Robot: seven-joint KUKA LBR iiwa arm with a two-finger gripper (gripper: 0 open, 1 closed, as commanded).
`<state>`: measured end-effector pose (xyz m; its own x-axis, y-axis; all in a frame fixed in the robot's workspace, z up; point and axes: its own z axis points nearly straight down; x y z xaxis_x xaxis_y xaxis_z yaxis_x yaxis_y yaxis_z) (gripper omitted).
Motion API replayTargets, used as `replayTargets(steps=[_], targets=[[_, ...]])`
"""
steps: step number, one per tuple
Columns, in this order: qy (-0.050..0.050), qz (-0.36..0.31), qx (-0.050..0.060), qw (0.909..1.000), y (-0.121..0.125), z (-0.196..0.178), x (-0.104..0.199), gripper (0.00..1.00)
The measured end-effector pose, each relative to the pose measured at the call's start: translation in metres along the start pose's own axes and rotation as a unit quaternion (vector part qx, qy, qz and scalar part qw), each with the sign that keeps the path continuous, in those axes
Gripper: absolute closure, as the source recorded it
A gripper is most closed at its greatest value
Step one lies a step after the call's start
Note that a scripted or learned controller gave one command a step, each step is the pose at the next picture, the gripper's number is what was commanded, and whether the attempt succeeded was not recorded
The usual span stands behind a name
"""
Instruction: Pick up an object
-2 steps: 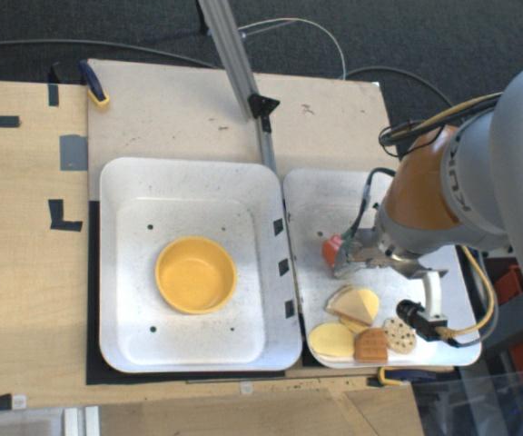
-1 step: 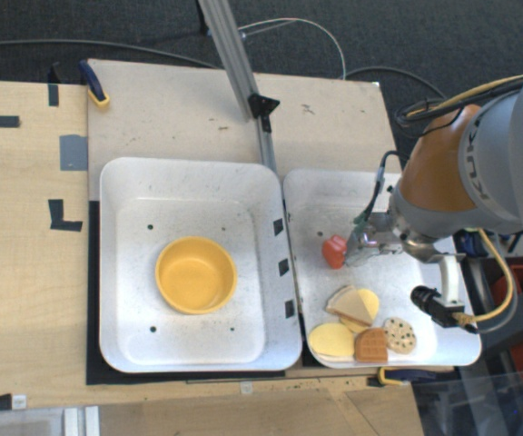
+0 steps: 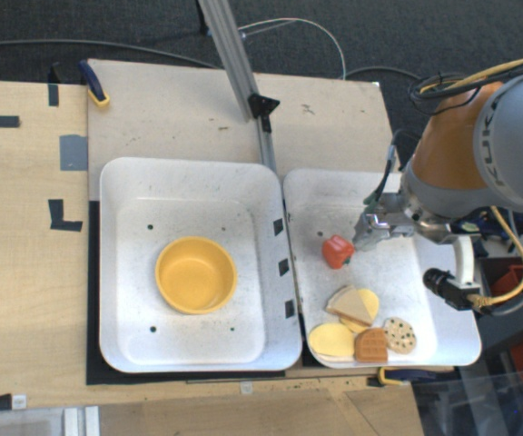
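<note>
Nearest you, a cookie (image 3: 399, 335) and flat food pieces (image 3: 350, 323) crowd the right bin's (image 3: 443, 330) front edge. Behind them the red object (image 3: 337, 252) lies just left of the tool (image 3: 368, 232); you cannot tell its state. The left bin (image 3: 121, 207) holds a yellow bowl (image 3: 195, 274); beyond, bare tabletop (image 3: 171, 107).

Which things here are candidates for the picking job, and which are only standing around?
Candidates for picking:
red piece, beside the gripper
yellow bowl
sandwich wedge
yellow disc
cookie
brown block

Standing around:
blue clamp
metal pole
</note>
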<state>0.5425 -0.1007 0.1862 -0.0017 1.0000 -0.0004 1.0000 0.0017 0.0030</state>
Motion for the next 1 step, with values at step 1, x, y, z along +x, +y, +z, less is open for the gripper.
replayTargets(steps=[1], targets=[[0.0,0.0,-0.001,1.0,0.0013,-0.0523,0.0001,1.0]])
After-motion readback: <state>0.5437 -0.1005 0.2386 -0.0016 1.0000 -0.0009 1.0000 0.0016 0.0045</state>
